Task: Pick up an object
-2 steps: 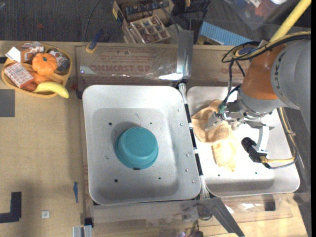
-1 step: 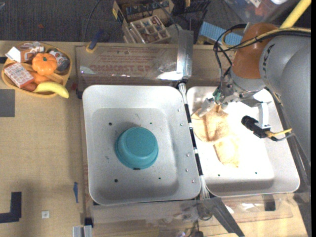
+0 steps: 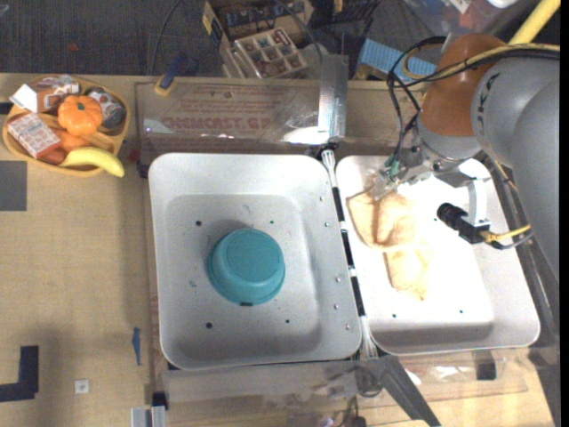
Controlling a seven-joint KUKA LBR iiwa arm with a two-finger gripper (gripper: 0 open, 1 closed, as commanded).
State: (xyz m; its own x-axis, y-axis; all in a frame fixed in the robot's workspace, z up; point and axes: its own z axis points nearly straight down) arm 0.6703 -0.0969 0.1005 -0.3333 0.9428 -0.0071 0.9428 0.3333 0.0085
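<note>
A teal bowl (image 3: 247, 266) lies upside down in the middle of the left bin (image 3: 178, 185). In the right bin (image 3: 498, 318) lie two flat tan pieces: a larger one (image 3: 386, 221) near the bin's back left, and a smaller one (image 3: 407, 270) just in front of it. My gripper (image 3: 389, 174) hangs low at the back left of the right bin, right at the far edge of the larger tan piece. Whether it touches the piece is hidden by the wrist. The grey arm with its orange band (image 3: 458, 96) reaches in from the upper right.
A black fitting with a yellow cable (image 3: 462, 221) sticks out of the arm over the right bin. A basket (image 3: 62, 127) with a toy pumpkin and banana sits at the far left. Clear plastic wrap (image 3: 240, 118) and boxes lie behind the bins.
</note>
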